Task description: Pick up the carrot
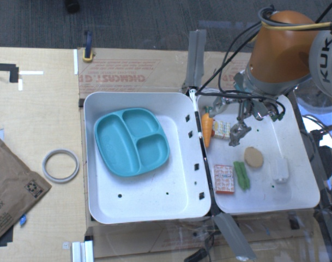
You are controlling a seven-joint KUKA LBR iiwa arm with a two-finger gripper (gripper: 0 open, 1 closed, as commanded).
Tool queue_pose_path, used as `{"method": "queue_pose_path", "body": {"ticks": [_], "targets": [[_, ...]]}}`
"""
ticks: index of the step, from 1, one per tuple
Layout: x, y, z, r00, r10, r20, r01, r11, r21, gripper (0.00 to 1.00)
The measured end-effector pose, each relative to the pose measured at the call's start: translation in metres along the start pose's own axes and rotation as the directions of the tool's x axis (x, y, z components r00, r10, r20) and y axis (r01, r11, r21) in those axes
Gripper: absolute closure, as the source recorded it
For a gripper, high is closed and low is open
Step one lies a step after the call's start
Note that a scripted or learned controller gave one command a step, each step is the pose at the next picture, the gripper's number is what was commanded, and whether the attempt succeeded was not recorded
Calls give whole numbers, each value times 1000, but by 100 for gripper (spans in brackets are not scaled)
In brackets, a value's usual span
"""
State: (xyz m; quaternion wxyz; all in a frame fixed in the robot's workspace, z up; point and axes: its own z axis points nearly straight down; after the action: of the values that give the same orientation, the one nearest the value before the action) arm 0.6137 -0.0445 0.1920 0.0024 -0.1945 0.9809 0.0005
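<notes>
Roll of tape lies clear; wrist hides gripper top

Divided plate sits in the left bin. Right bin has the carrot along its left wall, with the gripper just right of it.

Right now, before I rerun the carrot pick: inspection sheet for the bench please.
Surface: two white bins side by side; right bin holds the items, left bin holds a blue divided plate.
Job's things: carrot lies against the right bin's left wall, not gripped.
Clutter: round tan piece, green pod, red-white packet, clear item.
Grippers: gripper hangs over the right bin, beside the carrot.
Cables: black cables loop along the arm.
Surroundings: tape roll, cardboard box on the bench left.
</notes>
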Motion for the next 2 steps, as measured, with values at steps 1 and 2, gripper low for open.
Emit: {"method": "queue_pose_path", "body": {"ticks": [1,2], "targets": [[7,25,0,952,-307,-1,307,952,-2,0],[23,24,-8,751,-661,0,661,751,-3,0]]}}
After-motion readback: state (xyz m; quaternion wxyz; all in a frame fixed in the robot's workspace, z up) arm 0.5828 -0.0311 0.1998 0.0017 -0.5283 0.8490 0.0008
